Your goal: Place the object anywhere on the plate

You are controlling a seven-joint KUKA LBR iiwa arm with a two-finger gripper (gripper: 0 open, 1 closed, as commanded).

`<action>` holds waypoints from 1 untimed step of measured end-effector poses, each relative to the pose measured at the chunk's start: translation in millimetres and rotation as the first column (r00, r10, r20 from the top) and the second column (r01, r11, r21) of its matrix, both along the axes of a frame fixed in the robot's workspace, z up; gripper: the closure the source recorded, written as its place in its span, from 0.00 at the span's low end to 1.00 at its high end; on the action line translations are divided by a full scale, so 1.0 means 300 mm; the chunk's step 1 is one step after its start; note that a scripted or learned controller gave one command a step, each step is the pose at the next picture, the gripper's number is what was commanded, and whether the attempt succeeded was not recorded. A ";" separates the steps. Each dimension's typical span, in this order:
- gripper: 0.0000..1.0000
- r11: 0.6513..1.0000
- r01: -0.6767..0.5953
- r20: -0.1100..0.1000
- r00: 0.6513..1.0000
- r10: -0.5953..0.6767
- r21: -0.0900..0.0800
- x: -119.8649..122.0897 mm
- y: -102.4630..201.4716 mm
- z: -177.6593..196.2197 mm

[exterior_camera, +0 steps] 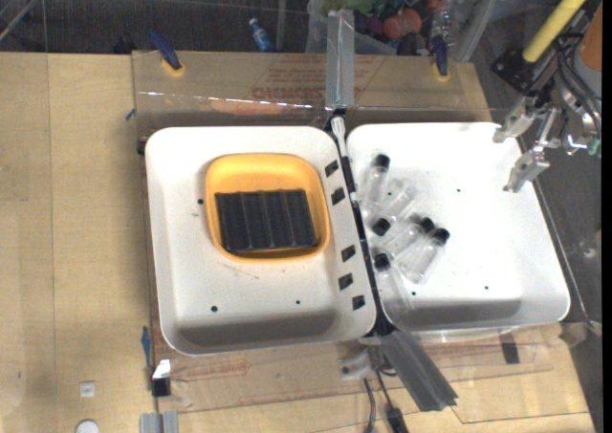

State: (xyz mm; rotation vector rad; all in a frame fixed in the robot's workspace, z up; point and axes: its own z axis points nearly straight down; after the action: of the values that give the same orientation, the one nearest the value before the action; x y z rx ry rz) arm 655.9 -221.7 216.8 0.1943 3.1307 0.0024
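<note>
- Clear vials [400,226] with black caps lie clustered in the right bin [497,259], toward its left side.
- The orange plate [266,173] sits in the left bin [182,269].
- The claw [534,149] hangs over the right bin's far-right corner, fingers spread, gripping nothing.

Plate [267,206] in left bin [172,230]; perhaps four vials [402,226] right

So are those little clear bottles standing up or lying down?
Lying down. The clear vials lie on their sides in the right bin, black caps pointing sideways.
</note>
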 end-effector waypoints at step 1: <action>1.00 1.000 0.005 0.011 1.000 -0.005 0.001 0.005 -0.003 0.042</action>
State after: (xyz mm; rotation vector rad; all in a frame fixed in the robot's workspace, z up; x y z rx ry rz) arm 657.5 -222.7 229.4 0.2008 3.1193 0.0053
